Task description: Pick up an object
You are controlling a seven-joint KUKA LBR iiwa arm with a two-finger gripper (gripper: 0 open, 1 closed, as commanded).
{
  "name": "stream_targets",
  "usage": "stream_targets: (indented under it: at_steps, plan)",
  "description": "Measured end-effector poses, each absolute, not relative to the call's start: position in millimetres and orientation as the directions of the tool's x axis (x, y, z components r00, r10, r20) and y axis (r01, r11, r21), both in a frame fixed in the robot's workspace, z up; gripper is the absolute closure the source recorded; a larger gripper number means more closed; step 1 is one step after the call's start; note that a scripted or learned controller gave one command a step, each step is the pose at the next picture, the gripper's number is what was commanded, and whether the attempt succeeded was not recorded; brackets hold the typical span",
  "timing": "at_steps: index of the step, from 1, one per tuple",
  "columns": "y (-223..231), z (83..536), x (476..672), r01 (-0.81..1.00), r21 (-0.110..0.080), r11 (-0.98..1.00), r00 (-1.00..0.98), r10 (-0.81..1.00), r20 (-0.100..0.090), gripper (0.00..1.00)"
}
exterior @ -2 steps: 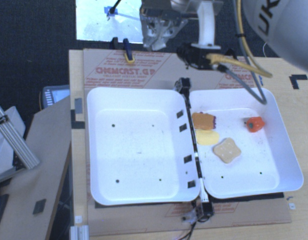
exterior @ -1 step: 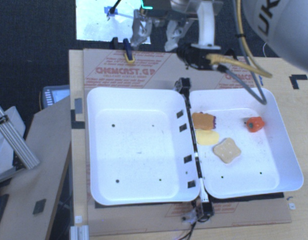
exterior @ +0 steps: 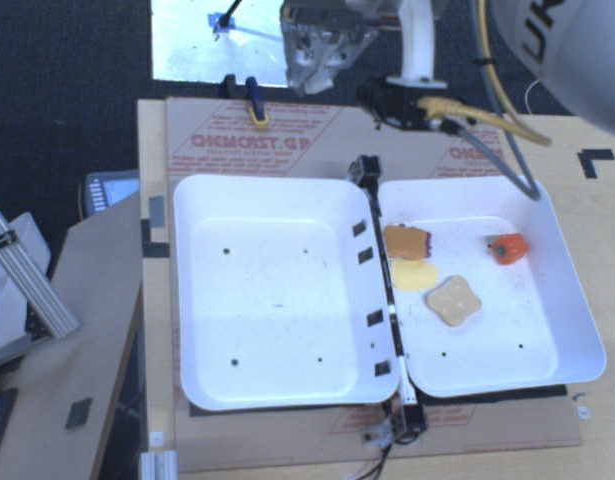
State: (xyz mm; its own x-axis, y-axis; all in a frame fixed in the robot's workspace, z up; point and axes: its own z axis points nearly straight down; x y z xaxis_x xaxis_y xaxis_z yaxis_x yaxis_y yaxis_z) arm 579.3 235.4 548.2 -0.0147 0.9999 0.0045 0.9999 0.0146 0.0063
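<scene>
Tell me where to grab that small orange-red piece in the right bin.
Take the orange-red piece across its narrow middle, coming straight down from above. It lies low on the right bin floor, apart from the other items, so both sides look free.

Set above the counter [exterior: 237, 138], fixed, looking down at a slant. Far enough back to take in both white bins: left bin [exterior: 267, 293] and right bin [exterior: 547, 298] side by side near frame centre. Faces the counter's far edge at top, where the arm [exterior: 557, 18] enters from upper right.
</scene>
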Motion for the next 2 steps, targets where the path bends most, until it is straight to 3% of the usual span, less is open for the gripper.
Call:
stream_targets:
  at_steps: [1,2]
  plan:
    - [235.4,547.7,579.3,1.0,0.006,0.016,-0.016,1.0,0.004,0.0]
    - [236.1,559.3,579.3,1.0,0.008,0.019,-0.02,1.0,0.006,1.0]
